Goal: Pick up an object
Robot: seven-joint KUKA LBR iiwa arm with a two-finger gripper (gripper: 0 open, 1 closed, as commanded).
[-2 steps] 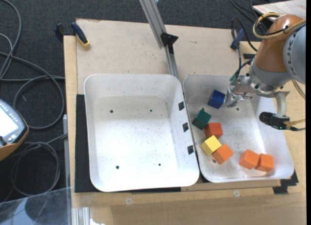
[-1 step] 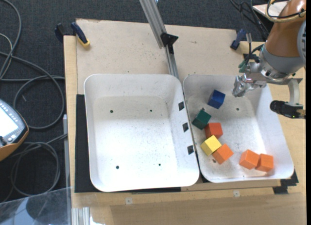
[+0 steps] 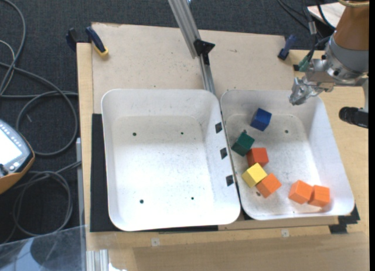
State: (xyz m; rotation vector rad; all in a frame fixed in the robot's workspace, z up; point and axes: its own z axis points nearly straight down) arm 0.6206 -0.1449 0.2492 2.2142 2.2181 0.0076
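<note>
Currently — status and procedure for the pick:

Gripper: the gripper point(image 3: 300, 96) hangs above the far rim of the right bin point(image 3: 335, 147), near its back corner; whether it is spread or pressed together cannot be told at this size, and nothing shows in it.

Arm: the arm point(image 3: 351, 35) enters from the right, well above the bench point(image 3: 146, 59).

Targets: all blocks lie in the right bin. The blue block point(image 3: 261, 119) sits alone toward the back — nearest the gripper. The green block point(image 3: 242, 144), red block point(image 3: 257, 157), yellow block point(image 3: 254, 174) and one orange block point(image 3: 268, 185) form a touching chain near the bin's left wall. Two more orange blocks point(image 3: 310, 194) lie side by side at the front right.

Left bin: the left bin point(image 3: 117, 112) plays no part in this step.

Recommended pick: blue block, judged best — free space on every side, shortest travel.

Approach: centre over the block, align with two opposite flat faces, descend straight.

Caution: the block sits turned relative to the bin walls; a misaligned closure likely pushes it aside.

Avoid: the chained blocks — neighbours probably obstruct entry.
</note>
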